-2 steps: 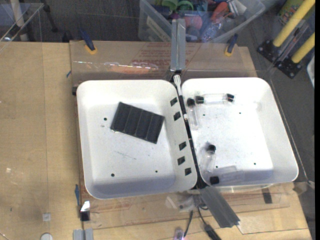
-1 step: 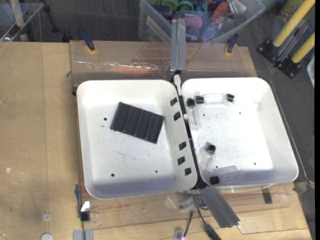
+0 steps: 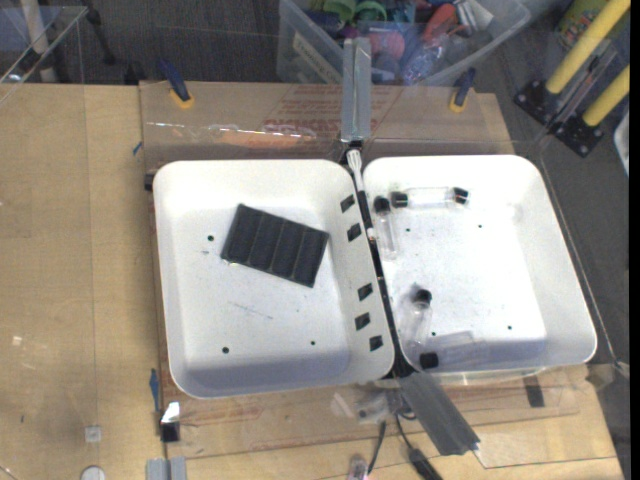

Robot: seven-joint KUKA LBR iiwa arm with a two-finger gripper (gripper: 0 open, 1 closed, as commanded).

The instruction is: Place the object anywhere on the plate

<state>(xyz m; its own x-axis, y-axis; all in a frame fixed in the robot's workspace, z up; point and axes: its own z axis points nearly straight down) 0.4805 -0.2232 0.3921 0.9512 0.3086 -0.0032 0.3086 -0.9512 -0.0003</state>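
Dark ribbed slab (image 3: 275, 245), flat and rectangular, lies on the floor of the left bin (image 3: 180, 183), turned at a slant and apart from every wall. In the right bin (image 3: 530, 183) are several clear tubes with black caps: one (image 3: 428, 197) lies crosswise near the far wall, another (image 3: 385, 230) lies just beside the divider, a third (image 3: 418, 308) sits nearer the middle, and a fourth (image 3: 445, 346) rests against the near wall. Which of these the task means cannot be told. A row of small black squares (image 3: 362, 290) runs down the left bin's right wall. Both bins sit side by side, touching, on a pale wooden worktop (image 3: 70, 268). A grey bar (image 3: 355, 88) points at the seam from the far side, and another (image 3: 440, 418) from the near side. Behind the bins stands a clear crate (image 3: 300, 8) full of coloured toys. Whether the end effector is open, closed or gripping anything cannot be told
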